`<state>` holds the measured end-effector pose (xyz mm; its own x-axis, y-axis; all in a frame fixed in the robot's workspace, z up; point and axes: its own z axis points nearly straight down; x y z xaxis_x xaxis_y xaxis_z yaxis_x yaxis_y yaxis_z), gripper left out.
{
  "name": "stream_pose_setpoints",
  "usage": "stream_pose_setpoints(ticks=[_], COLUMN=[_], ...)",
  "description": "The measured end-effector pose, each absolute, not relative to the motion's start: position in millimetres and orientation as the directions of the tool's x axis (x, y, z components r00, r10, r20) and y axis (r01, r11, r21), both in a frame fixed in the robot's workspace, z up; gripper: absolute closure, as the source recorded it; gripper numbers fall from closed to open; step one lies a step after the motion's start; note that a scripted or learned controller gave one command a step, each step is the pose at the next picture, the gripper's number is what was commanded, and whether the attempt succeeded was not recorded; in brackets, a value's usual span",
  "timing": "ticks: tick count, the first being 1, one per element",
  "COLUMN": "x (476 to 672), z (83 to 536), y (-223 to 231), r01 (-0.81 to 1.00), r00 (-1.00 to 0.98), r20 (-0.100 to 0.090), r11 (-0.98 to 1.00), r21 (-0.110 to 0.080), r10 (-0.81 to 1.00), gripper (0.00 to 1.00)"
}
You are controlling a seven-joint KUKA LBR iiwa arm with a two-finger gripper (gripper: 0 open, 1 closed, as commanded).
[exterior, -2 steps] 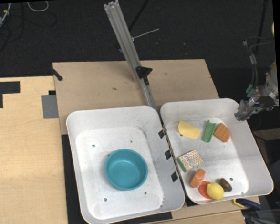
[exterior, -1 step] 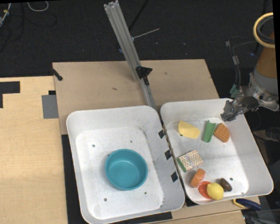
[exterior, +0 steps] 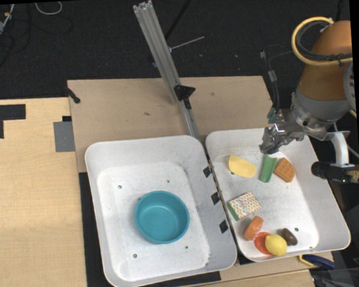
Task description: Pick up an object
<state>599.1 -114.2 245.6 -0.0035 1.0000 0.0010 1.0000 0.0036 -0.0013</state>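
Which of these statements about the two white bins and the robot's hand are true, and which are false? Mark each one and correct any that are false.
1. The teal bowl sits in the left bin. True.
2. The hand hangs over the left bin. False: it is over the right bin, just above the top end of the green cylinder.
3. The yellow lemon lies near the right bin's front edge. True.
4. The checkered block lies in the teal bowl. False: it lies in the right bin, near its left wall.
5. The orange piece lies right beside the green cylinder. True.
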Motion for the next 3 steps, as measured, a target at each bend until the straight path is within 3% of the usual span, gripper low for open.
stream_pose_setpoints(ticks=[2, 3], x=[614.6, 635.2], z=[240.8, 240.5], y=[-15.0, 34.1], r01=[1.000, 1.000], r00=[-0.003, -0.003], r20=[0.001, 0.000], r11=[0.003, 0.003], r21=[0.000, 0.000], r10=[1.000, 1.000], gripper=[1.00, 1.00])
